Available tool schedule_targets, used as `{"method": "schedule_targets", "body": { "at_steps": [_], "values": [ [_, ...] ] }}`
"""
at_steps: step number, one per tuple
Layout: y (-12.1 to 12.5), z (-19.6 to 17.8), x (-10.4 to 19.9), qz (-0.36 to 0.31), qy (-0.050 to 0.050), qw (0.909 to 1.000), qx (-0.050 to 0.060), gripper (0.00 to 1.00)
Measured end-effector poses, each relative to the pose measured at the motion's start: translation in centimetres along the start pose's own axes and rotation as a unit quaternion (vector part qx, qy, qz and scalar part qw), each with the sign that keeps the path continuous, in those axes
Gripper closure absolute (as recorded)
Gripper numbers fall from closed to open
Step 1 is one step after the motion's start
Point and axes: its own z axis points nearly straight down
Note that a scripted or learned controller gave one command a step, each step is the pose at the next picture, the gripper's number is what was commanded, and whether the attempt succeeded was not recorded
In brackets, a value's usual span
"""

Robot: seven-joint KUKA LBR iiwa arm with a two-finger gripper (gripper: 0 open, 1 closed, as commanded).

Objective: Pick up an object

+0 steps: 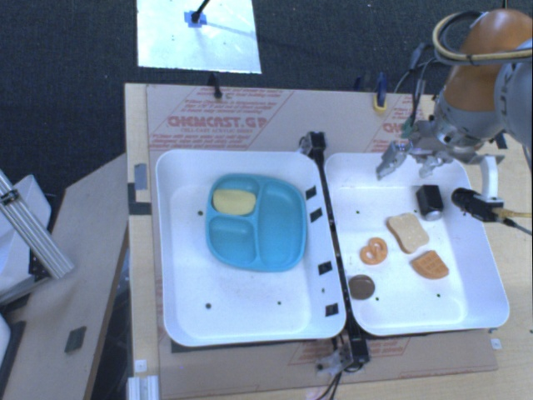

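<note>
My gripper (pixel 409 164) hangs open over the back of the right bin (pixel 479 307), with nothing between its fingers. In that bin, in front of the gripper, lie a small black cylinder (pixel 429 200), a slice of toast (pixel 407 232), an orange pretzel (pixel 374 251), an orange waffle piece (pixel 430 265) and a brown round disc (pixel 361 287). The black cylinder is the nearest to the gripper, a little in front of its right finger. None of them touches the gripper.
The left bin (pixel 183 307) holds a blue divided plate (pixel 262 232) with a yellow food piece (pixel 234 201) in its back left compartment. A black divider with clips (pixel 327 223) runs between the bins. A shiny sheet (pixel 197 25) lies beyond the bench.
</note>
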Motion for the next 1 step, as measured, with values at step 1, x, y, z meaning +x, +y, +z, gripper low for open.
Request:
{"method": "schedule_targets", "body": {
  "at_steps": [1],
  "values": [
    [0.25,-0.9,0.03,-0.001,-0.001,1.0,-0.007,0.0]
  ]
}}
